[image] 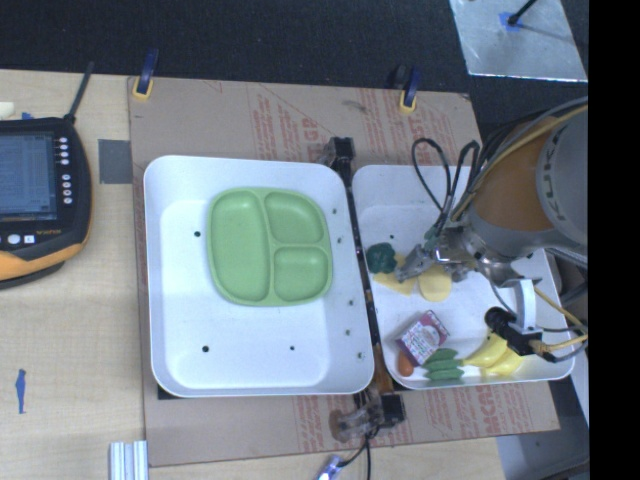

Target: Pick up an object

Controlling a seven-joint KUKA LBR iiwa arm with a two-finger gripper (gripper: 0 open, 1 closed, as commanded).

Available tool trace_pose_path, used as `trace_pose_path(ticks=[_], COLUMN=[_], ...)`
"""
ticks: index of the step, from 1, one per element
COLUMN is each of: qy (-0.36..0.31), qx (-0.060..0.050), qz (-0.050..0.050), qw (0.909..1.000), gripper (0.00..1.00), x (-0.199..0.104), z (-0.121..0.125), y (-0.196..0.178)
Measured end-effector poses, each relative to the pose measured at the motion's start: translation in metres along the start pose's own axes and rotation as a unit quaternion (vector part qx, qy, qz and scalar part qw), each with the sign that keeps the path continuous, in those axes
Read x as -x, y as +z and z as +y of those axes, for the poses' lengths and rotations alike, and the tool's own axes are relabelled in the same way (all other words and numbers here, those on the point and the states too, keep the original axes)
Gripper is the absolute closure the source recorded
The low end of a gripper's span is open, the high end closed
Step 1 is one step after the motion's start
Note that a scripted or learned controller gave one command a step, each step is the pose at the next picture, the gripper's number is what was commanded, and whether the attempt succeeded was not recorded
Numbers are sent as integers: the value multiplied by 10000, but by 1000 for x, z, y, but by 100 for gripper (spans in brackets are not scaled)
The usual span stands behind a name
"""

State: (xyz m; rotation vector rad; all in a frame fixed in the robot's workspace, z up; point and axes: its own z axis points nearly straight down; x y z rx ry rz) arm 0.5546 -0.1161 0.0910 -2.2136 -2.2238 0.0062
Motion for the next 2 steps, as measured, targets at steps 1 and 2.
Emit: trace_pose_path(ticks=[1,2], qy=[-11,-2], qx=[-4,16], qz=[-6,8], qw=[10000,10000], gripper=[100,100], x=[1,-87], z=[0,7], y=[-10,-101])
